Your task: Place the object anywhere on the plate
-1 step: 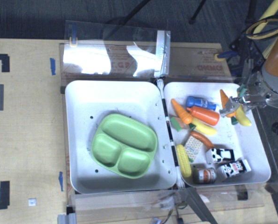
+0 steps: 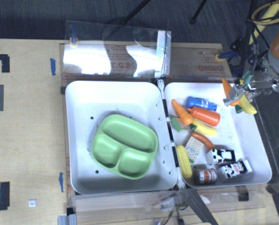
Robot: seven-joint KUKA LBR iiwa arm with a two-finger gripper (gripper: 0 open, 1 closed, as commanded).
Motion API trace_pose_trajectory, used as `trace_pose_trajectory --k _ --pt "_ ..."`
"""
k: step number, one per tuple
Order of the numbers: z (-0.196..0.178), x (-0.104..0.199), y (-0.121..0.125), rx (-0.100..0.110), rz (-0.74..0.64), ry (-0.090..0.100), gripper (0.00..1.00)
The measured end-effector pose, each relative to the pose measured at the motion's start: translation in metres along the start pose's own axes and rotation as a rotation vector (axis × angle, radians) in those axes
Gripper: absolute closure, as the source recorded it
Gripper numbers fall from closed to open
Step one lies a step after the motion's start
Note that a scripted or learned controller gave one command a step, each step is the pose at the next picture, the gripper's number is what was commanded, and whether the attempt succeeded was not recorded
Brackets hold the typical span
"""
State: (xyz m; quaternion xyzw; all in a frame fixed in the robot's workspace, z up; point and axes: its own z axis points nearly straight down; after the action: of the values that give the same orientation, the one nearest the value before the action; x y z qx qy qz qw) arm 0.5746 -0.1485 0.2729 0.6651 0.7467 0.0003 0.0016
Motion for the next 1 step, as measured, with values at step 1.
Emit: trace_pose_trajectory --k 1 --pt "0.0885 0.0783 0.0509 0.003 -0.047 0.003 1.0"
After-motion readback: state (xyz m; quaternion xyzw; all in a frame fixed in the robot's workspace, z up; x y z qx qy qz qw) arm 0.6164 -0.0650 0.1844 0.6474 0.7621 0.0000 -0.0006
